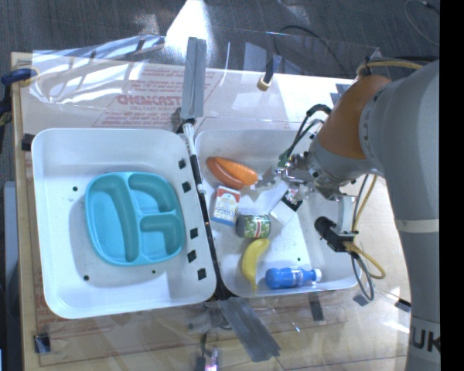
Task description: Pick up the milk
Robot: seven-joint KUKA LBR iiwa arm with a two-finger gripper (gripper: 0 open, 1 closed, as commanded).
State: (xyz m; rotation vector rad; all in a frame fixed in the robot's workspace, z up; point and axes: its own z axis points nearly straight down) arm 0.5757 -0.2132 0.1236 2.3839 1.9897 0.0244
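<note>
The milk (226,205) is a small white carton with red and blue print. It lies in the right bin (325,277) close to the divider between the two bins. My gripper (274,199) hangs over the middle of the right bin, to the right of the milk and apart from it, just above and right of a green can (254,225). Nothing shows held in it.
An orange carrot-like item (232,171) lies behind the milk. A banana (252,258) and a blue bottle (291,277) lie near the right bin's front wall. The left bin (54,176) holds a blue divided tray (135,217). The arm (371,130) covers the right bin's right side.
</note>
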